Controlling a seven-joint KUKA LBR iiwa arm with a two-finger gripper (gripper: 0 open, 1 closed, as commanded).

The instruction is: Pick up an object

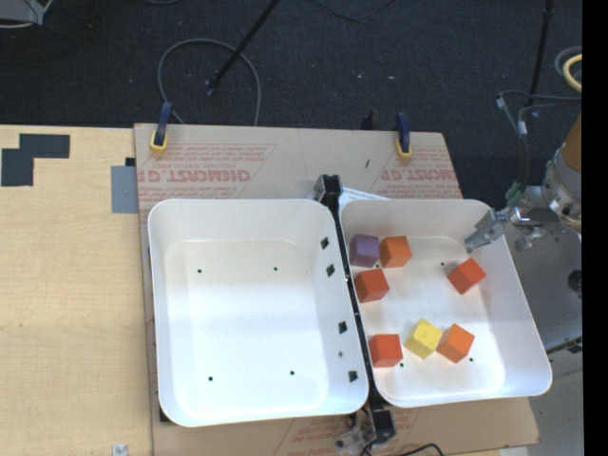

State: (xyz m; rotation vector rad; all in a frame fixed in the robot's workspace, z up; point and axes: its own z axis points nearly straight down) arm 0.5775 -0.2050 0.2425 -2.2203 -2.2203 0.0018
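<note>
Two shallow white bins sit side by side on a cardboard sheet [285, 164] printed with red lettering, held at its far edge by two blue-and-yellow clamps [163, 129]. Both bins are smooth, glossy plastic with rounded corners and raised rims.

The left bin [171, 255] has a bare floor marked with a few small dark dots.

The right bin [527, 350] holds six small blocks, all cube-shaped with matte faces. At the far left of this bin a purple block [365, 249] touches an orange block [396, 251] on its right. Just near of the purple one lies a red block [371, 284]. A second red block [466, 275] lies alone toward the far right, tilted on the floor. Along the near side a third red block [386, 350] lies to the left, and a yellow block [425, 337] touches another orange block [456, 343] on its right.

My gripper [486, 232] is over the far right rim of the right bin, grey metal, pointing left and down toward the lone red block but apart from it. I cannot tell how it is set. Nothing is in its grasp; every block rests on the bin floor.
</note>
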